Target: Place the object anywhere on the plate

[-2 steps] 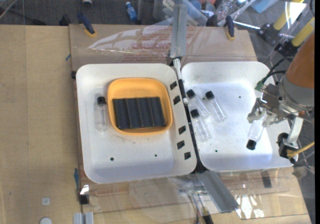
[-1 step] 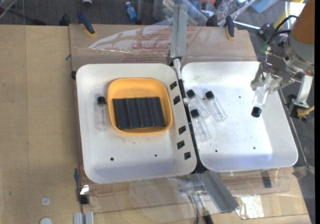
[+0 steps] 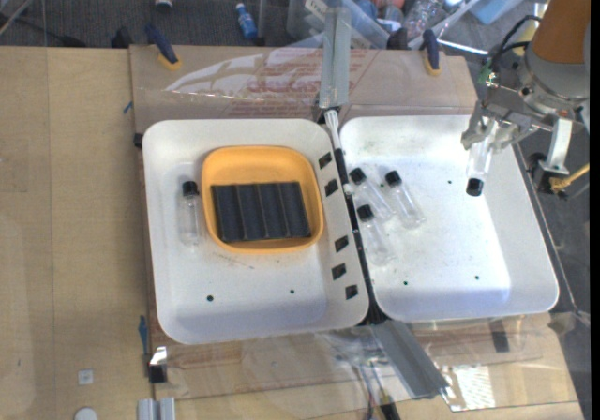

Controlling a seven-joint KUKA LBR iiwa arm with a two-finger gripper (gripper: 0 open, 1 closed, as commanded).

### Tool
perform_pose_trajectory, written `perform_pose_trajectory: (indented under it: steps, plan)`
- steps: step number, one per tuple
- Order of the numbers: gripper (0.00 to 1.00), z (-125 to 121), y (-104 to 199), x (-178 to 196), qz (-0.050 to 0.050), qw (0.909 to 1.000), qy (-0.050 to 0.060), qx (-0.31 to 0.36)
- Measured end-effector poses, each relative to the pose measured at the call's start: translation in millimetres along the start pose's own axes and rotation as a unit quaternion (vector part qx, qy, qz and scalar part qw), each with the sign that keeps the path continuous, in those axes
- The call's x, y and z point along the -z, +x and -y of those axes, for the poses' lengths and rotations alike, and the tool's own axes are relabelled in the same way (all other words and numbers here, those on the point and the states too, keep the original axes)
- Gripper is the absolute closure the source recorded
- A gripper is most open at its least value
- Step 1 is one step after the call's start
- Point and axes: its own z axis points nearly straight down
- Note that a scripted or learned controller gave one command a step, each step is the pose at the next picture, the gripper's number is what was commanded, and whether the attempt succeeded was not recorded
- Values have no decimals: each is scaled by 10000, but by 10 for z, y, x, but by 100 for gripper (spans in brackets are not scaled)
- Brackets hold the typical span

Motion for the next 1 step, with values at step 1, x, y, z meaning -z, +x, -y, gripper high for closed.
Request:
perform_pose_trajectory:
  steps: [1]
  plan:
    - [100,-127,171,1150,-5,9998,-3,193]
